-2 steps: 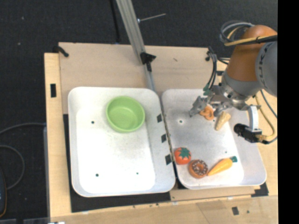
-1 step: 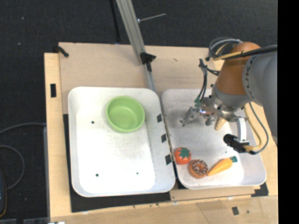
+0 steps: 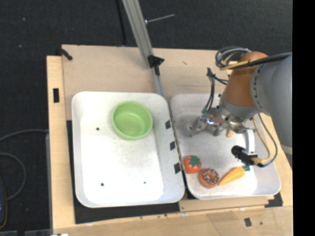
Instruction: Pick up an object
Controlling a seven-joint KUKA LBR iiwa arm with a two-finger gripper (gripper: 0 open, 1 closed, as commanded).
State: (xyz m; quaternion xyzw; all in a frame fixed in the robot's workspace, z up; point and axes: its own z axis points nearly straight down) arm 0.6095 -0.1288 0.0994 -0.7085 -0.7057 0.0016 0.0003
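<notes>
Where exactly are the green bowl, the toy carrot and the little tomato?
green bowl (image 3: 132,120): camera view, on its inside bottom.
toy carrot (image 3: 231,175): camera view, on the middle of its orange body.
tomato (image 3: 192,164): camera view, on its red side.

Even overhead light, soft shadows, slightly grainy, mildly blurred.

The tan table (image 3: 98,70) carries 2 shallow white bins side by side, their inner edges touching. The left bin (image 3: 88,181) and the right bin (image 3: 266,186) rest on it, with bare board showing behind them.
</notes>
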